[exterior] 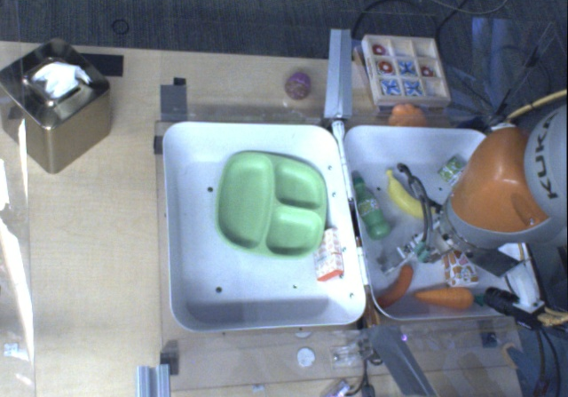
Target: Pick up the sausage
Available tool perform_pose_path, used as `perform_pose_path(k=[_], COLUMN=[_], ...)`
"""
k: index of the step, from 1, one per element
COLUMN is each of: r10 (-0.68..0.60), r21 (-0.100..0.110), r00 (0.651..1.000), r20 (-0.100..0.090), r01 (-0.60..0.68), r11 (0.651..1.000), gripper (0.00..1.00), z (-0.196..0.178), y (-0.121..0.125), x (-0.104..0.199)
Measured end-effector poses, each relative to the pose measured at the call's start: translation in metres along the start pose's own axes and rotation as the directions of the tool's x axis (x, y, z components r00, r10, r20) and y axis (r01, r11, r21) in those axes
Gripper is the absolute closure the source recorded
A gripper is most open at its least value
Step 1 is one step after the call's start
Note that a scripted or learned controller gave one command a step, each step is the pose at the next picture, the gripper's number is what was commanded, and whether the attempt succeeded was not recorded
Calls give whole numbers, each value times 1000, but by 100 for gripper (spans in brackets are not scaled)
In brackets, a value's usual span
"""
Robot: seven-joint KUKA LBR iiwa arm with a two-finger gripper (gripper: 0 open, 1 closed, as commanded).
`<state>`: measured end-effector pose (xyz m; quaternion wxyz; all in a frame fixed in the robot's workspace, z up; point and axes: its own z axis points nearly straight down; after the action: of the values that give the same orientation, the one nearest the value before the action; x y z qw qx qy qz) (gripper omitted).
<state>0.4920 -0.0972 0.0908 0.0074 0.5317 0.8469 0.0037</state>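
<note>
The sausage, reddish-brown and short, lies tilted near the front left corner of the right bin. The gripper hangs low in this bin, just above and to the right of the sausage's upper end. Nothing is seen held by it. The arm's orange band and grey wrist cover the bin's right half.
In the right bin lie a green bottle, a banana, a carrot and a small carton. The left bin holds a green divided plate and a red-white carton. A tissue box stands far left.
</note>
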Motion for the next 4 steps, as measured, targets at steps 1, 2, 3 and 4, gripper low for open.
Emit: perform_pose_path(k=[1,2,3,4], r10=[1,1,61,60], r21=[-13,-13,-1,-13], r00=[1000,1000,998,998], r20=[10,10,-1,9], r01=[-1,0,-61,-60], r11=[1000,1000,998,998], gripper=[100,0,0,100], z=[-13,-13,0,-13], y=[4,4,1,5], x=[-3,-3,2,0])
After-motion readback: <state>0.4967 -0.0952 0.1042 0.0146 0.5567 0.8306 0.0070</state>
